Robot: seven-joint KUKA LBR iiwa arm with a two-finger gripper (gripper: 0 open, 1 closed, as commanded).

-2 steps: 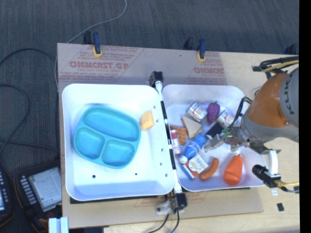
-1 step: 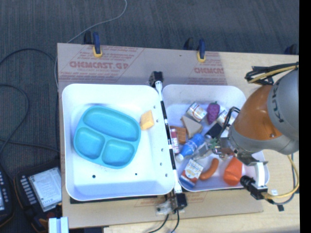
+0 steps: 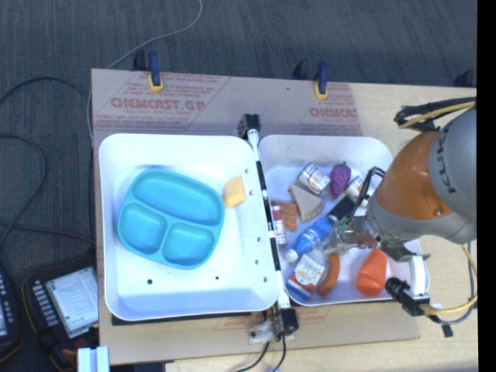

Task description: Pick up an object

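Blue bottle (image 3: 309,238) lies just left of the tool (image 3: 346,232).

Tool (image 3: 347,231) fingers hidden under wrist, arm (image 3: 457,177) cut off at right edge

Dark grey carpet floor (image 3: 310,22), thin white cable (image 3: 167,33) across it, cardboard-topped bench (image 3: 170,99) w/ blue clamps (image 3: 154,70)

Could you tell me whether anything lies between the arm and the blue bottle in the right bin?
Nothing visible does. The blue bottle lies just left of the arm's wrist, with the sausage and orange carrot below it and the purple toy above it, all off to the sides.
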